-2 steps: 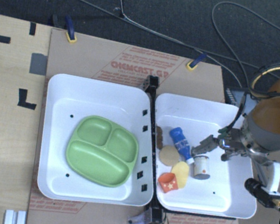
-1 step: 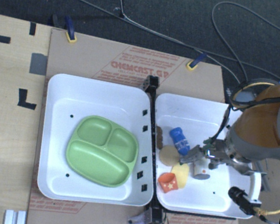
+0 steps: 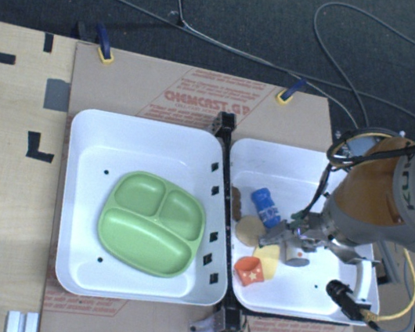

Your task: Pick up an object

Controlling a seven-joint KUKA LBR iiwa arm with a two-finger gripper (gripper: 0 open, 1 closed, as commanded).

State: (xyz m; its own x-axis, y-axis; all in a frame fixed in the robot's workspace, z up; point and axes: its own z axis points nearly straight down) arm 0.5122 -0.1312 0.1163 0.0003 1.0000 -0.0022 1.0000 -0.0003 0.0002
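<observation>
Two white bins sit side by side. The left bin (image 3: pixel 78 178) holds a green tray (image 3: pixel 152 223). In the right bin (image 3: pixel 303 164), small objects cluster near the divider: a blue bottle (image 3: pixel 266 206), a tan disc (image 3: pixel 249 229), a yellow block (image 3: pixel 267 263) and an orange block (image 3: pixel 249 272). The gripper (image 3: pixel 289 243) hangs just at three o'clock of them; whether it is wide or narrow cannot be told. The yellow block lies nearest, toward seven o'clock.

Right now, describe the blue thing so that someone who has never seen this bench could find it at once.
Look at the right-hand bin, where the gripper reaches in. Near its left side lies a cluster of small things; the blue bottle is the one farthest back, tilted, above the tan disc. Nothing else there is blue.
</observation>
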